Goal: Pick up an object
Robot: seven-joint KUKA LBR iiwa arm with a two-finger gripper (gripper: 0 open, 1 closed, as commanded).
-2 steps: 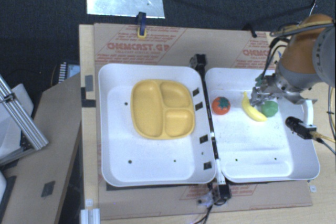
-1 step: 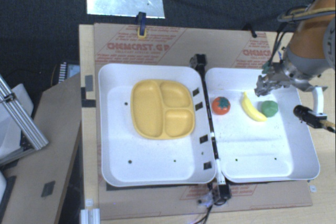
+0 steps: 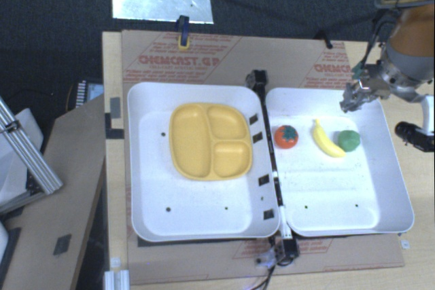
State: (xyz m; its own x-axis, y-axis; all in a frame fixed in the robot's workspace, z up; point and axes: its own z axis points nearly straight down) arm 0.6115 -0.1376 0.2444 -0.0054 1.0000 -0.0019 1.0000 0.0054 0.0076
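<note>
Three toys lie in the right bin (image 3: 380, 214): a yellow banana (image 3: 327, 139) in the middle, a green ball-shaped toy (image 3: 349, 140) just beside its right end, maybe touching it, and a red tomato with a green top (image 3: 286, 136) a little to the left, apart from the banana. Any of them could be the one to pick up. The gripper (image 3: 353, 97) hangs over the top right part of that bin, above and a bit behind the green toy. I cannot tell if it is open or closed, and nothing is in it. So the pick has not started yet; I think the arm is getting into place. Next it needs to move over one toy, go straight down, and close on it. The tomato sits alone, so it looks easiest. The left bin (image 3: 149, 214) holds a yellow tray with three parts (image 3: 209, 141). Both bins sit on the desk (image 3: 414, 166).
</note>
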